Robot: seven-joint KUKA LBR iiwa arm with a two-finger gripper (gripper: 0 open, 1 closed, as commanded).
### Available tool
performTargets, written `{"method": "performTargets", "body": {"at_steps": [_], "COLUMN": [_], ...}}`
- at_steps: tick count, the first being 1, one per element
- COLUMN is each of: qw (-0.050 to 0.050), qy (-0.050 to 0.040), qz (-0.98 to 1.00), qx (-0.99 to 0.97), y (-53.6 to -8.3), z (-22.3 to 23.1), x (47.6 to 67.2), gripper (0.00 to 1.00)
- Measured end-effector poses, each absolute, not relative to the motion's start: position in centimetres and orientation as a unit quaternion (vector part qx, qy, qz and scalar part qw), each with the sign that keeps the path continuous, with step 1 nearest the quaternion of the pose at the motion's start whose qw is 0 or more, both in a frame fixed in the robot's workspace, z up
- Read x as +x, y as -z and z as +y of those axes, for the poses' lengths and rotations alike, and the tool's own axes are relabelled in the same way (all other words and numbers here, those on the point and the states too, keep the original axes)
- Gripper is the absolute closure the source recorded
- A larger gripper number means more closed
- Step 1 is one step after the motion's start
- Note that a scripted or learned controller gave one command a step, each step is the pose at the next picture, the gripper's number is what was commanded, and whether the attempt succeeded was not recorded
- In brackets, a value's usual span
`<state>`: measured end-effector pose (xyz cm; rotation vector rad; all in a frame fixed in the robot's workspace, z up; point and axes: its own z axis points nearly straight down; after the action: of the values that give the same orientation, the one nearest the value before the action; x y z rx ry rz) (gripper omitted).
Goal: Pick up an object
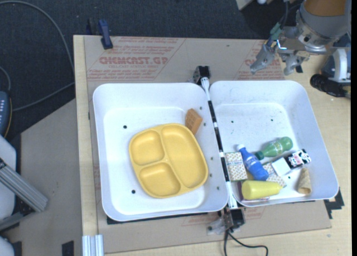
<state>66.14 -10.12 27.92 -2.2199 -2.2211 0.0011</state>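
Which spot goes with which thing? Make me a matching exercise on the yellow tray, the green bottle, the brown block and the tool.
Things:
1. yellow tray
2. green bottle
3. brown block
4. tool

Places:
A. above the right bin's far edge
B. middle of the left bin
C. right bin, among small items
D. left bin, by the tray's far right corner

Pairs: 1-B, 2-C, 3-D, 4-A

The brown cardboard sheet (pixel 167 54) under the two bins bears red print at its far edge, reading in part "CHEMCAST GP" with smaller illegible lines around it, repeated partly at far right; print on the small packets is too small to read.
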Motion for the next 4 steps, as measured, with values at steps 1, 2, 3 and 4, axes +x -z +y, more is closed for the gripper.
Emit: {"method": "performTargets", "body": {"at_steps": [1,2,3,4], "qw": [0.0,0.0,0.001,-0.002], "qy": [-0.0008,-0.0006,-0.0004,0.0013], "qz": [-0.707,-0.707,-0.707,-0.707], "qx": [-0.708,-0.707,-0.707,-0.708], "y": [-8.4,-12.4,-8.4,-9.5], "z": [-16.7,-20.0,-18.0,-18.0], "x": [66.6,60.1,51.8,52.0], "gripper": [0.0,0.0,0.0,1.0]}}
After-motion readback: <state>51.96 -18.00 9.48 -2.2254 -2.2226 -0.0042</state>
